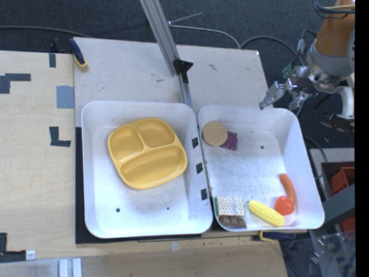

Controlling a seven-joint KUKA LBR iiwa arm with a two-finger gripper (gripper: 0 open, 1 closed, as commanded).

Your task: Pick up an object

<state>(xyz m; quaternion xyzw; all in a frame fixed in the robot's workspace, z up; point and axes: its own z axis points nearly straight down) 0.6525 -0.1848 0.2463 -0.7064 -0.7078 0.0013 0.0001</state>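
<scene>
In the right bin (300, 133) we count several loose objects: a round tan disc (215, 134) touching a purple piece (230, 141) near the bin's far left corner; a yellow corn cob (266, 212), a red piece (283, 205) and an orange carrot (287, 187) clustered at the near right corner; a patterned wafer block (231, 208) at the near left corner. The left bin (92, 172) carries a yellow divided plate (147, 152), roughly centred. The pincer (281, 96) hangs just beyond the right bin's far right corner, over the worktop (127, 68) edge, nothing between its prongs; we cannot tell whether they are spread or pressed together.
</scene>
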